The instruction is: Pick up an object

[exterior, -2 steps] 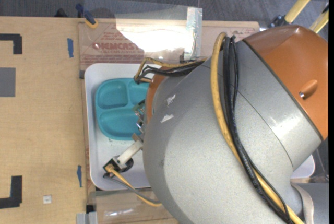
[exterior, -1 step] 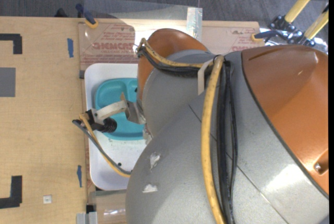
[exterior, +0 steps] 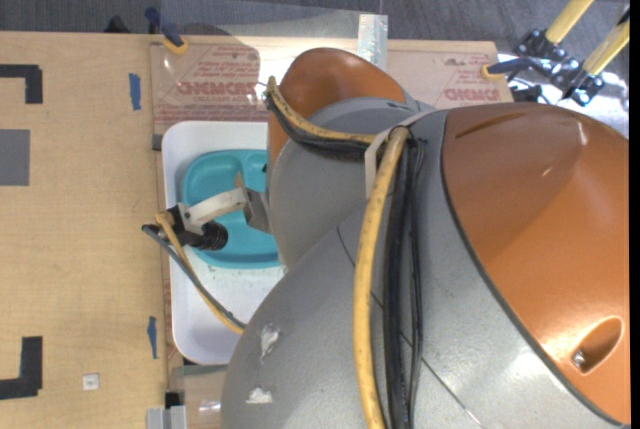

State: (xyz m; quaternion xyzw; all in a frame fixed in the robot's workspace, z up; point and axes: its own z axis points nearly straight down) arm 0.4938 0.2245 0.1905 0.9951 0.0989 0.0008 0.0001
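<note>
Camera view: much of the frame is taken up by the arm (exterior: 420, 257), which is bent over a white bin (exterior: 190, 322) set on the table (exterior: 80, 217).
Task's thing: a teal dish (exterior: 212, 182) is seen lying in the upper half of that bin. Its right part is covered by the arm, and it is the one loose thing that can be made out there.
Gripper: the gripper (exterior: 254, 208) is judged to be low over the dish's right side, close to it or touching it. Whether it is spread or pressed together cannot be told, since it is masked by the wrist.
Hold: no grasp on the dish can be confirmed.
Risk, empty close: the dish looks wide and shallow. If the gripper is brought down on the flat middle rather than across the rim, nothing would be caught.
Risk, slip: the rim appears smooth and thin. A grasp taken at one edge would leave most of the dish hanging to one side, so it could tilt and be dropped as it is raised.
Risk, pushing: if the descent is carried too far, the dish could be pressed into the bin floor or shoved against the bin wall, and the bin itself might be shifted on the table.
Risk, unseen failure: the contact area is hidden by the arm, so a missed grasp could go unnoticed until the arm is lifted clear.
</note>
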